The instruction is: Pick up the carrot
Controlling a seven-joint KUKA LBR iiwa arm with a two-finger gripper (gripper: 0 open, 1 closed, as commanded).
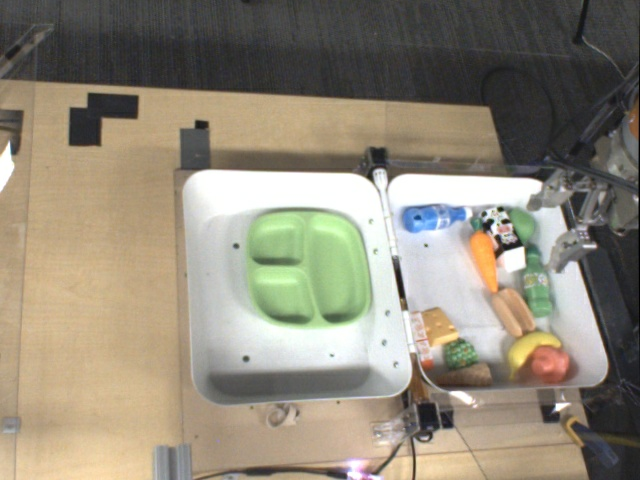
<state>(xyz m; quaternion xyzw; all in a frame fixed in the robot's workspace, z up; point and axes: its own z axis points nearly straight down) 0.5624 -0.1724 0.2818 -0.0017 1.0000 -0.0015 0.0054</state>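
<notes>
Seen from above at a slant: two white bins side by side on a wooden bench. Left bin [215,268] holding a green divided tray [305,266]. Right bin [440,273] crowded with toy food.

Carrot [484,258] lying in the upper middle of the right bin, orange, tapered, thick end up near a black-and-white toy [493,220], thin tip pointing down toward a hot dog [513,313]. Just beside it on the right, a small white block [512,260] and a green bottle [537,286]; above left, a blue bottle [433,217], apart from it. Lower in the bin: a cracker box [437,326], a small green item [461,353], a brown piece [466,374], a banana [532,345] and a red fruit [549,365].

Gripper [572,223] at the right bin's upper right edge, well apart from the carrot, holding nothing. Fingers too small and blurred to read; open or closed cannot be told.

Judged from looks: likely a light, hollow plastic toy, stiff, smooth and a bit slippery, not fragile. Round tapered body apt to roll or squirt out of a pinch near the tip. Best hold probably across the thick upper half, fingers closing on the left and right flanks. Clear floor on the left flank; tight clearance on the right by the white block, so a risk of nudging a neighbour.
</notes>
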